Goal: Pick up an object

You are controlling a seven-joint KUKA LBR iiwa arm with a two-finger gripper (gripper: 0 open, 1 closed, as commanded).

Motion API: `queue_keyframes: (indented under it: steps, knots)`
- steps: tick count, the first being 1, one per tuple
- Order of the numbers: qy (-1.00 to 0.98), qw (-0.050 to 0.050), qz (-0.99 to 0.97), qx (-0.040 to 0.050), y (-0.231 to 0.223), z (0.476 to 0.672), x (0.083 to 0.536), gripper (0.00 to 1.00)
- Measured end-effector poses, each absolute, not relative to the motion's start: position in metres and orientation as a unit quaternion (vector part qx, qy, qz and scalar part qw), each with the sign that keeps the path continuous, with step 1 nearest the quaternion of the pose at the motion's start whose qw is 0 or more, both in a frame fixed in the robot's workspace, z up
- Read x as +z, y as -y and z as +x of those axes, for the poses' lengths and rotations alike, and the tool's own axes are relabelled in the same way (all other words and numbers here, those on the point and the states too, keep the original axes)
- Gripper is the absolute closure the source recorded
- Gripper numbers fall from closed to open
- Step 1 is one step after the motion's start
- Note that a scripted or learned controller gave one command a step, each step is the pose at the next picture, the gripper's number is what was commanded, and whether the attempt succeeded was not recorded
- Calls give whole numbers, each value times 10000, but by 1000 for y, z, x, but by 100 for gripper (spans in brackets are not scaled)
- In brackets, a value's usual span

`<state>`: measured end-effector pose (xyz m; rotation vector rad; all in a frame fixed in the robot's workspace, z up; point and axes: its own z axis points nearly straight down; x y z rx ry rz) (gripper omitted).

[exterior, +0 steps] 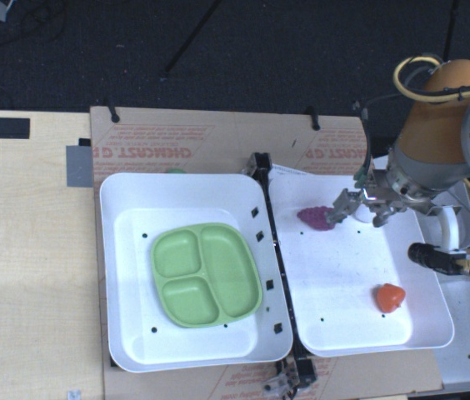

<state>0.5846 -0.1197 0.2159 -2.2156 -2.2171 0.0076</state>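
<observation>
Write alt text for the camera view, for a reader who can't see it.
A grey-and-orange robot arm reaches in from the right, its gripper right beside a purple object in the right white bin, which also holds an orange object. The left white bin holds a green divided plate.

Purple object: you are looking at a small, lumpy, oblong piece, lying flat in the right bin toward its far left part, just beside the gripper.
Orange-red object: you are seeing a small rounded piece, sitting on the same bin's floor near the near right corner, well apart from the purple one.
</observation>
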Motion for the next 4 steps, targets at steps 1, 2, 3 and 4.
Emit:
queue_keyframes:
  steps: [1, 2, 3, 4]
  knots:
    - [7071, 37, -7071, 24, 116, 587, 152, 0]
    - [7068, 32, -7074, 22, 119, 594, 93, 0]
    - [7051, 25, -7091, 15, 121, 594, 106, 100]
    - [7071, -13, -7071, -9, 123, 599, 169, 100]
